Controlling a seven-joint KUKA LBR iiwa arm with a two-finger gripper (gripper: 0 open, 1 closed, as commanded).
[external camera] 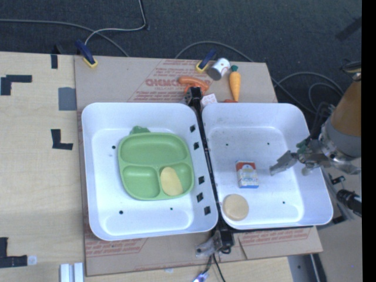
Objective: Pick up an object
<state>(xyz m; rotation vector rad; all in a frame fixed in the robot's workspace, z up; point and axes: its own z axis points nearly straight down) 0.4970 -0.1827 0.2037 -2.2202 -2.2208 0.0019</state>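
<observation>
Reaching in from the right, the gripper (pixel 286 162) is hanging over the right part of the right bin (pixel 294 119), its grey tip pointing left toward the middle. Nothing is sitting between its fingers, and whether they are apart or together I cannot tell, since they are blurring into one dark shape.

Just left of it, a small red-and-white carton (pixel 247 174) is lying on the bin floor, apart from the gripper. Nearer the front edge, a round tan disc (pixel 235 207) is resting in the left near corner of that bin. Either could be the object to pick; neither is being lifted, so the pick is not yet done and the descent, closing and lift are remaining.

In the left bin (pixel 94 157), a green divided tray (pixel 153 154) is carrying a yellow oval item (pixel 171 181). On the desk beyond the bins, a toy carrot (pixel 234 84) is lying.
</observation>
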